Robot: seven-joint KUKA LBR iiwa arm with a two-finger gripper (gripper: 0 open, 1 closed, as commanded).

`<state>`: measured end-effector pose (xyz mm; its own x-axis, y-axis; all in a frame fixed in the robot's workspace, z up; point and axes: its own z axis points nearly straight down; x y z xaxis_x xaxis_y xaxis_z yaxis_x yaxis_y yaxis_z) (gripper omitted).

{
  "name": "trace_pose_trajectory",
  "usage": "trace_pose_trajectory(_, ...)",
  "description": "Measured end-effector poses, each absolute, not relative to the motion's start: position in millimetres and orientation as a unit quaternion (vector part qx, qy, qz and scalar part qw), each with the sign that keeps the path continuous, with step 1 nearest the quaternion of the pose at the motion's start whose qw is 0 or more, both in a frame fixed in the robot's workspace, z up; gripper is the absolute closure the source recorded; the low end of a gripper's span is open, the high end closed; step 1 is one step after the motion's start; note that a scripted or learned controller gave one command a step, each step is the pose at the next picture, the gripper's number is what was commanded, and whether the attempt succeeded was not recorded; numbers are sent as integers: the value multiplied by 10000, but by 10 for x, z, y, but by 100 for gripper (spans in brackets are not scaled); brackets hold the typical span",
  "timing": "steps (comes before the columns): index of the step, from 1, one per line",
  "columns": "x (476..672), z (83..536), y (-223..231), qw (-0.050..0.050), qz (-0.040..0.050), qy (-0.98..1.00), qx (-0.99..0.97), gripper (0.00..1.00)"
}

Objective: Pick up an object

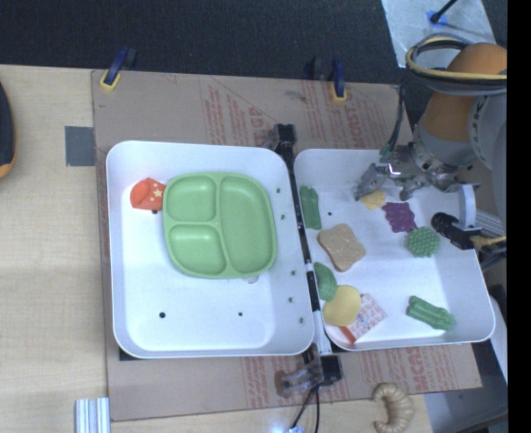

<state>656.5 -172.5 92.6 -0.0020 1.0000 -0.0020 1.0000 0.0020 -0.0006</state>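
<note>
Low over the far part of the right bin, the gripper hung from the grey arm with its orange band. A small yellow piece lay just beneath its tip, but the metal parts blurred together there, so whether they were spread or closed, or touched that piece at all, could not be told.

Largest on the bench was the left bin, and in it a green divided plate lay flat, filling much of its far half. Touching the plate's left edge sat a small red-orange toy with a pale star on it.

In the right bin, a tan toast-shaped slice lay near the middle. A yellow lemon-like piece sat at the near left corner, resting partly on a white and red packet. A green pod lay near the near right corner. A long green vegetable ran along the left wall. To the right of the toast were a purple cluster and, just beside it, a round green bumpy ball. A small green piece sat by the left wall, just beyond the lemon-like piece.
</note>
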Motion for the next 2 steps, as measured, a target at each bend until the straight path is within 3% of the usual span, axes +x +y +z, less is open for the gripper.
trace_pose_trajectory(1,6571,1037,-1719,8,-9,7090,7052,100)
trace_pose_trajectory(2,6587,1987,-685,17,32,7118,7024,100)
